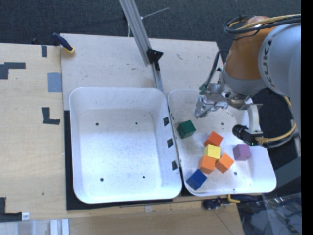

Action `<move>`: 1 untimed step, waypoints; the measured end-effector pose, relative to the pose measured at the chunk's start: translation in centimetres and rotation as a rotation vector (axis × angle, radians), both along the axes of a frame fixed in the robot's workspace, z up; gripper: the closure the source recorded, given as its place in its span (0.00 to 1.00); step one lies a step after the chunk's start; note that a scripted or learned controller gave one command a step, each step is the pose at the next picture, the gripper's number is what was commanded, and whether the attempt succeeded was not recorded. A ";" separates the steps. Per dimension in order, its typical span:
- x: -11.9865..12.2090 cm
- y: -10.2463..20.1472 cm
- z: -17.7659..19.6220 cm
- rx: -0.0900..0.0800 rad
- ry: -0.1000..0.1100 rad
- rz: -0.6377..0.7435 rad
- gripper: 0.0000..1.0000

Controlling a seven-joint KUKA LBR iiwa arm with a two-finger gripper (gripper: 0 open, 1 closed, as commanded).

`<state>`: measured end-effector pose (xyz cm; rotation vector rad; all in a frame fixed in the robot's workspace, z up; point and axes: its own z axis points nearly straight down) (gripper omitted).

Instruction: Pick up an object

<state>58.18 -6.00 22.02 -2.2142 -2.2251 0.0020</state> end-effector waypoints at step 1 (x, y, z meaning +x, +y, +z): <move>-1.4 5.6 0.5 0.001 0.000 0.002 1.00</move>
